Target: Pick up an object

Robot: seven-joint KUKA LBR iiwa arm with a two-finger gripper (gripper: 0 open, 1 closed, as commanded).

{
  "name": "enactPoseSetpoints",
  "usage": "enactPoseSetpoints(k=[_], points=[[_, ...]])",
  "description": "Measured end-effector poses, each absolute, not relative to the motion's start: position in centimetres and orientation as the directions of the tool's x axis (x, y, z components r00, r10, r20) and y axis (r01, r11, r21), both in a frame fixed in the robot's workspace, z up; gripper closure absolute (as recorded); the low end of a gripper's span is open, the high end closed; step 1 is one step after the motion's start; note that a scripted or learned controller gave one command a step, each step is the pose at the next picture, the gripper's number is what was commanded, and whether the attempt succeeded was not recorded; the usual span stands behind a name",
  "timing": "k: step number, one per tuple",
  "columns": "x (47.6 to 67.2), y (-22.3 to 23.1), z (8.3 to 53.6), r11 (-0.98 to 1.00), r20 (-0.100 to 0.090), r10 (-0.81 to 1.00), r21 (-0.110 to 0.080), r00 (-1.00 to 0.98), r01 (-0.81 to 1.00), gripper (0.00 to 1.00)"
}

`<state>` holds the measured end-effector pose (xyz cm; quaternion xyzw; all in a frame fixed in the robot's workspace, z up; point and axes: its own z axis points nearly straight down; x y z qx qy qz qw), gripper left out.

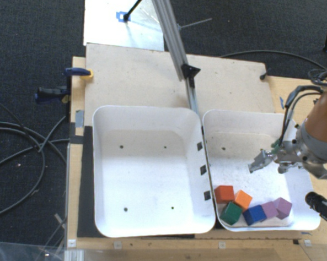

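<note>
Bench (155, 77): left bin (103, 167) bare; right bin (246, 132) holds six blocks (251, 207); jaws above, state unclear.

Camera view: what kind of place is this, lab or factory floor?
Likely a robotics lab: a grey arm over two white bins, toy blocks, clamps and loose cables on carpet.
</note>
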<state>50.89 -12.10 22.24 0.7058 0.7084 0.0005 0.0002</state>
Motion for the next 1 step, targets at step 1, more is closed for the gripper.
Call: enactPoseSetpoints(k=[1], points=[[48.58,-8.96,28.89,0.009,0.0,1.0,0.009,-0.009,1.0,0.0]])
